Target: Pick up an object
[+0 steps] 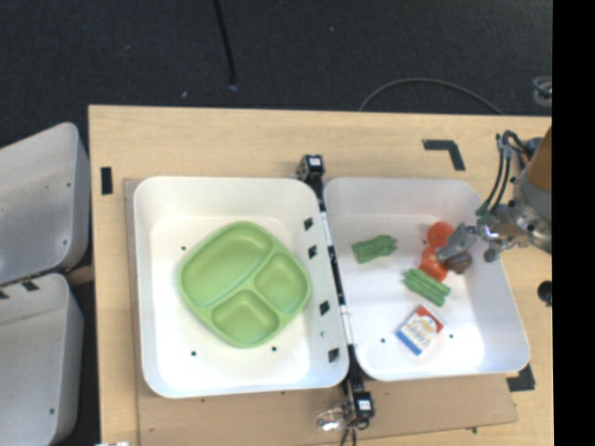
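The right bin point(493, 337) holds several small objects. A red-orange object point(434, 237) lies near its right side, and my gripper point(457, 251) hangs right over that object's right edge, hiding part of it. Just below it lies a green ridged piece point(426, 287), tilted. Another green piece point(374, 248) rests further left, toward the bin's middle. A small white, blue and red box point(419, 330) sits near the bin's front. The arm's wrist point(517, 223) reaches in over the right rim.
The left bin point(158, 360) holds a light green divided plate point(244, 283). A row of black clips point(327, 277) runs along the seam between the two bins. Grey cables point(502, 161) loop at the arm's wrist.
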You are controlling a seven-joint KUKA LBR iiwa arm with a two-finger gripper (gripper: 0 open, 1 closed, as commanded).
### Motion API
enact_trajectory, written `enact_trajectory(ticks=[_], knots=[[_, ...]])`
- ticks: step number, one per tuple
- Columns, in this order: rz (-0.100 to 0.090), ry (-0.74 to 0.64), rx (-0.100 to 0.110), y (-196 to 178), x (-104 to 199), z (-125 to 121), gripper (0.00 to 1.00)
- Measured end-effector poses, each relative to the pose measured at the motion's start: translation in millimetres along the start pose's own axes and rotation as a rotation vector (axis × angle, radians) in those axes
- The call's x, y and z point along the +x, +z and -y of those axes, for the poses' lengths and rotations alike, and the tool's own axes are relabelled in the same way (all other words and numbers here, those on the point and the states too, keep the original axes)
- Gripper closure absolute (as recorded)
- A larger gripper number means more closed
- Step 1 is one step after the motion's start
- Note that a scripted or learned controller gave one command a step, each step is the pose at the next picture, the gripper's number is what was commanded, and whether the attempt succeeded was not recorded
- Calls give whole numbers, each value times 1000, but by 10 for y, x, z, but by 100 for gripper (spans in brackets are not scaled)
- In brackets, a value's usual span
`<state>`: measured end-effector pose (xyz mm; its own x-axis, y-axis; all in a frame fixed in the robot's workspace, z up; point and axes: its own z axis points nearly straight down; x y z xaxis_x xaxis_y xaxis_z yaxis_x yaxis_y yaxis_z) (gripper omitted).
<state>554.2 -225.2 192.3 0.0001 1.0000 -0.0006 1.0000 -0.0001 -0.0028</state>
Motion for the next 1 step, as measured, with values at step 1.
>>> enact_trajectory(ticks=[1], knots=[[1, 4, -1, 430, -22, -41, 0]])
